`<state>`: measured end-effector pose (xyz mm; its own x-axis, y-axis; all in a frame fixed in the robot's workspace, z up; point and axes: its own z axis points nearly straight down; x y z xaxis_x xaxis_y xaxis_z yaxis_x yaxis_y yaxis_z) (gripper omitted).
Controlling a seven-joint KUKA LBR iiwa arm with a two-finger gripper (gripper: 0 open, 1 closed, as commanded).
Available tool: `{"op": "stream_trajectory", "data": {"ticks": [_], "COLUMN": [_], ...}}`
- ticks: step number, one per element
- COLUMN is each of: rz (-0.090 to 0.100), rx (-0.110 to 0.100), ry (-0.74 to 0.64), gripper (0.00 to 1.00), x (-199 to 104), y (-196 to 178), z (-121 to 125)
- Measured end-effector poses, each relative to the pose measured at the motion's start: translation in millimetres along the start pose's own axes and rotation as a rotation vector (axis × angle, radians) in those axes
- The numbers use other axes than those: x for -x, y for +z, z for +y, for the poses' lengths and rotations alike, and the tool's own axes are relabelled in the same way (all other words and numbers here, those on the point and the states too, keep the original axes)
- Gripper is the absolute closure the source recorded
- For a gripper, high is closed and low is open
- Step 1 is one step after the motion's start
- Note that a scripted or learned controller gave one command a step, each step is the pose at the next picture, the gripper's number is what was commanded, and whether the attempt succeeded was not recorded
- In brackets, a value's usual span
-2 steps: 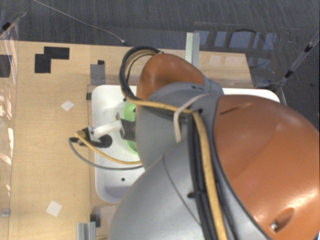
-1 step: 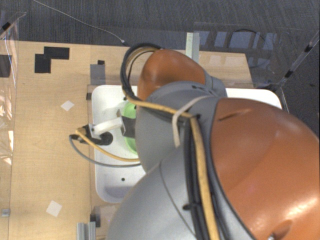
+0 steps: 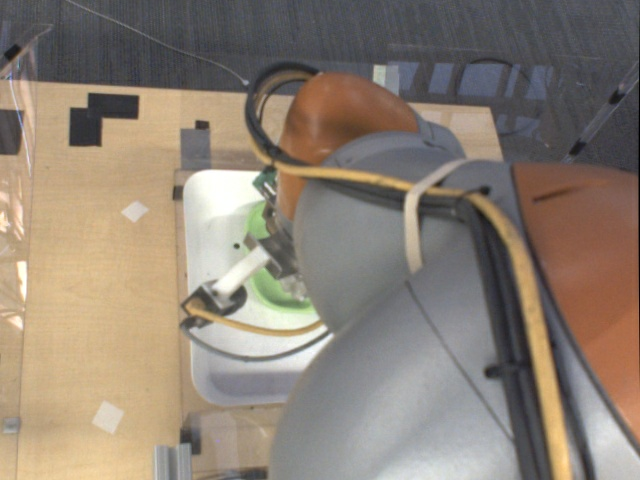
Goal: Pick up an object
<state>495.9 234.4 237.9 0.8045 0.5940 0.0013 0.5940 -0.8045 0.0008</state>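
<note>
Grey arm (image 3: 450, 298) w/ orange band reaches over the white bin (image 3: 215, 258), hiding most of it. Gripper (image 3: 285, 253) sits low above a green object (image 3: 268, 286) at bin centre. Can't tell the hand's state, arm blocks it.

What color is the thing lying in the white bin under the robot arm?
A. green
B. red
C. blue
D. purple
A: a bright green object shows in the white bin, partly hidden under the grey arm.
</note>
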Motion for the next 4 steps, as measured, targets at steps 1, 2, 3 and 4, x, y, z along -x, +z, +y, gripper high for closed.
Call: {"op": "stream_trajectory", "data": {"ticks": [1,2,3,4], "rz": [-0.001,0.000,-0.004,0.000], "rx": [-0.002,-0.002,-0.001,-0.002], "ry": [0.400,0.433,-0.123,0.367], "gripper": [1.00,1.00,1.00,1.00], "x": [7.0,7.1,7.9,7.1], "y": [20.3,25.6,49.4,52.1], "z": [-5.8,-5.2,-5.5,-5.8]}}
